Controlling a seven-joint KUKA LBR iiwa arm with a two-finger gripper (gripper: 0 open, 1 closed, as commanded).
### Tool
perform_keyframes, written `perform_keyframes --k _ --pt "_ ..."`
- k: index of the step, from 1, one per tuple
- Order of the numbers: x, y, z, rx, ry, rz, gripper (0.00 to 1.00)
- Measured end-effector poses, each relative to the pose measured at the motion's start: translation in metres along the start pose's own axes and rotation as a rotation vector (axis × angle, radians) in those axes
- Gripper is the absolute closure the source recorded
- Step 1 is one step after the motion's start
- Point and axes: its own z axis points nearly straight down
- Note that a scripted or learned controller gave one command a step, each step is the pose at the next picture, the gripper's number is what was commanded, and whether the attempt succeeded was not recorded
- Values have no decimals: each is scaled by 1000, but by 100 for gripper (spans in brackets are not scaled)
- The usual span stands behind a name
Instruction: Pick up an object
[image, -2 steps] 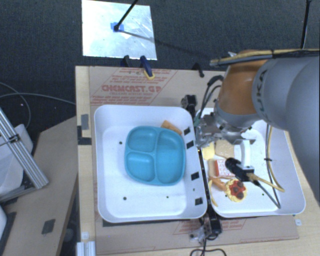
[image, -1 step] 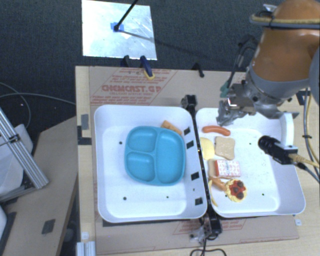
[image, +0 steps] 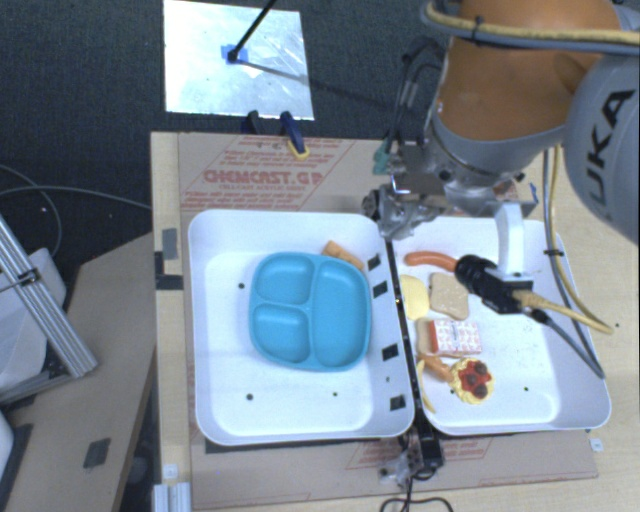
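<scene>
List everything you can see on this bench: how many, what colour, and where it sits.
left bin: one, white, on the cardboard
right bin: one, white, beside the left bin
divided plate: one, blue, middle of left bin
tan piece: one, orange-tan, left bin, at the plate's far right edge
sausage: one, red-orange, far end of right bin
yellow piece: one, pale yellow, right bin, by its left wall
bread slice: one, tan, right bin, beside the yellow piece
pink block: one, pink and white, right bin, centre-left
pizza slice: one, yellow and red, near end of right bin
cardboard: one, brown, under both bins
silvery sheet: one, behind the bench
arm: one, grey and orange, upper right
gripper: one, over the bins' far edge
</scene>
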Motion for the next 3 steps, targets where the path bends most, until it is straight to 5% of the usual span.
perform_keyframes --k 1,2,3 --pt "-5 1 -10 0 -3 2 100" --pt "65 -6 104 16 -5 2 100" --pt "41 -47 -20 -9 2 7 100"
